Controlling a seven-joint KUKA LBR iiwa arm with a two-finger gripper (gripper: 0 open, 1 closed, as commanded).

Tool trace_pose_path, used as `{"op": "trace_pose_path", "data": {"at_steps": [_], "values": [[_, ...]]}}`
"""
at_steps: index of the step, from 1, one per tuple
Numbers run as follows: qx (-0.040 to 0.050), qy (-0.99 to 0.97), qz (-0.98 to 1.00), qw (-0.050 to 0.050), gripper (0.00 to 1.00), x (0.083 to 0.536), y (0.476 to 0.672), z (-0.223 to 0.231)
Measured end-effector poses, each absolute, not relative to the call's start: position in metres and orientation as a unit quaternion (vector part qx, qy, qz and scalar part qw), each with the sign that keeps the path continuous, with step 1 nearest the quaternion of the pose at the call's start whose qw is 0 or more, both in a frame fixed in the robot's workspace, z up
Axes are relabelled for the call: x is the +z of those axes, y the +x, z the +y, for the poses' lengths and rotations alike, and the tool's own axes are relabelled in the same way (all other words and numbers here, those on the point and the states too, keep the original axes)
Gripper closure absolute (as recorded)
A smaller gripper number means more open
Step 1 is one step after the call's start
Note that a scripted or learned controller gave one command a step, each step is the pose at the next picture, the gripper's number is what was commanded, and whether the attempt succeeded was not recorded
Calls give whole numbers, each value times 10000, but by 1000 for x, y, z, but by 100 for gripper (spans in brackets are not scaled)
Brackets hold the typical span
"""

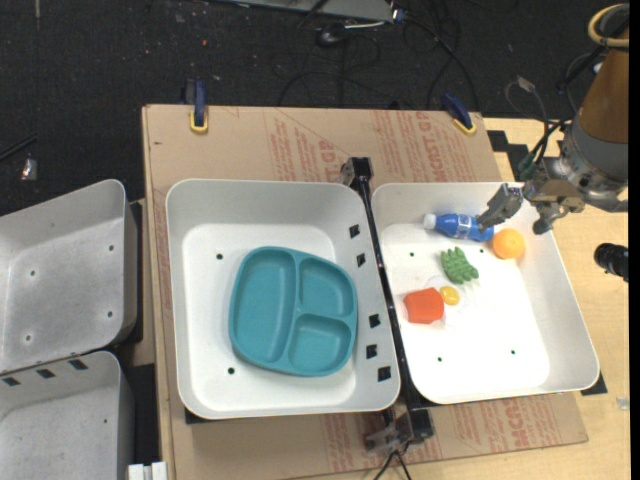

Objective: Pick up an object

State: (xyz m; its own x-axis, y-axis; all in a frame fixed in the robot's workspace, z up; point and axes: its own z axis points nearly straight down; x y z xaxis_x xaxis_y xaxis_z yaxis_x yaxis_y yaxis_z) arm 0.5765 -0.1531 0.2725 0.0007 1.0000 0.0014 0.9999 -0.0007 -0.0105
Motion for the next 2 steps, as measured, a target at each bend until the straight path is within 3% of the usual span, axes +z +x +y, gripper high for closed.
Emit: {"op": "trace_pose_path", "data": {"at_steps": [1, 2], "values": [[1, -7066, -7077, -2, 0, 278, 579, -153], [12, -7073, -7069, 11, 0, 236, 578, -153]]}}
